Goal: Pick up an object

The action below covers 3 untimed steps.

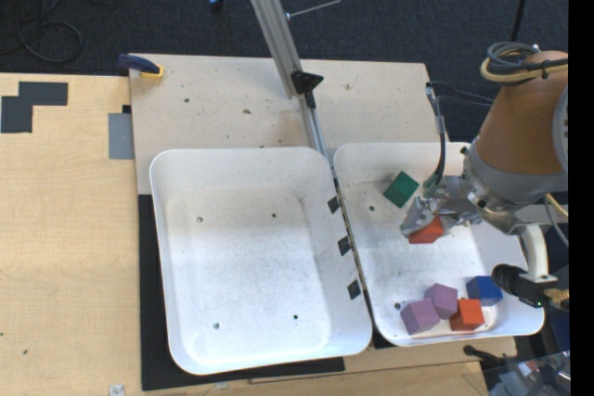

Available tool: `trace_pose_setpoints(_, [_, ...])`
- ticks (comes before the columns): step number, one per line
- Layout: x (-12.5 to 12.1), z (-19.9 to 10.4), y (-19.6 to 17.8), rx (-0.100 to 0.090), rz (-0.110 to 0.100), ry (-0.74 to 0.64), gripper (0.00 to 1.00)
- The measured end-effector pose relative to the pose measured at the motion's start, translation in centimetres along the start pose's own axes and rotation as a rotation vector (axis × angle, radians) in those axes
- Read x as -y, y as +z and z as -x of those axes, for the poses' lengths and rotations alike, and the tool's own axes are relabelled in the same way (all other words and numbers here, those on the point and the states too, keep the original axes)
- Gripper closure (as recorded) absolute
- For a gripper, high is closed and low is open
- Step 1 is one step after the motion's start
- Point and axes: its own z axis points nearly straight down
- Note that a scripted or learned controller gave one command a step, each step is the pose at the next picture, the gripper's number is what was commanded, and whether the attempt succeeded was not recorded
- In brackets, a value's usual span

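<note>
My gripper (420,225) reaches in from the right over the right bin (371,155), near its middle. A small red block (429,235) sits between the grey fingertips, and the fingers are shut on it. Whether the block still rests on the bin floor I cannot tell. A green block (401,188) lies just up and left of the gripper, apart from it.
In the right bin's near right corner lie two purple blocks (443,299) (419,317), an orange block (469,314) and a blue block (484,289). The left bin (154,164) adjoins on the left. A slanted metal bar (276,23) rises behind the bins.
</note>
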Motion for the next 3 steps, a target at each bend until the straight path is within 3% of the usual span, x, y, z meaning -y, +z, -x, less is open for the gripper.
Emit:
trace_pose_setpoints(1, [-1.4,-5.5,0.8,0.001,0.001,-0.001,1.0])
trace_pose_setpoints(3, [-1.6,-16.9,1.8,0.002,0.0,0.0,1.0])
